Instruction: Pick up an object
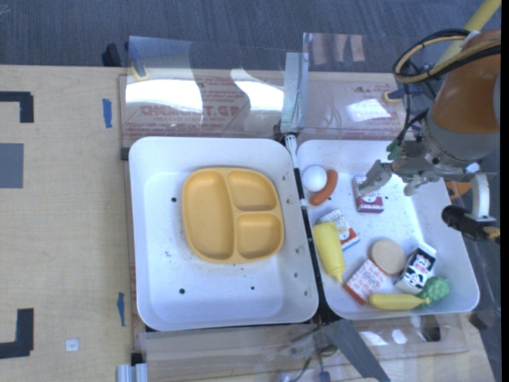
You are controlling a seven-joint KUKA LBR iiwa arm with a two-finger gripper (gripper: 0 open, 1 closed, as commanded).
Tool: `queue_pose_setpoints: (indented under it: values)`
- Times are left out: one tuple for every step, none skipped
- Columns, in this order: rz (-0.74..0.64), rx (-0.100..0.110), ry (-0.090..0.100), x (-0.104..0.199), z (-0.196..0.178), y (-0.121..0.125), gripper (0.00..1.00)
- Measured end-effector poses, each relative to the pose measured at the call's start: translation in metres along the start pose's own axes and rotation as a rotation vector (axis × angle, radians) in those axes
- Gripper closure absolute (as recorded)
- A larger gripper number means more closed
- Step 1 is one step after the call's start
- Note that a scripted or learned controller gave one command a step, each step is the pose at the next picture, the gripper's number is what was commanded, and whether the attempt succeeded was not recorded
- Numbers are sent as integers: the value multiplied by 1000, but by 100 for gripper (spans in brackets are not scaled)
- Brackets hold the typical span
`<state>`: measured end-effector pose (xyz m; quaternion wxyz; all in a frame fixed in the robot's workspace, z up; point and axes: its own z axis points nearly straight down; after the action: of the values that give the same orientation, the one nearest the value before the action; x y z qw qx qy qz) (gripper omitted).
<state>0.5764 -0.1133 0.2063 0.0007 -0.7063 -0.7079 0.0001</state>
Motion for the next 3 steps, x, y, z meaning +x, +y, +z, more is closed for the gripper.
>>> queue_pose_setpoints:
  values:
    - [-86, -8, -3, -15, 109, 21, 0]
    - [-273, -5, -2, 9, 96, 73, 0]
    - [-254, -7, -3, -8, 118, 66, 0]
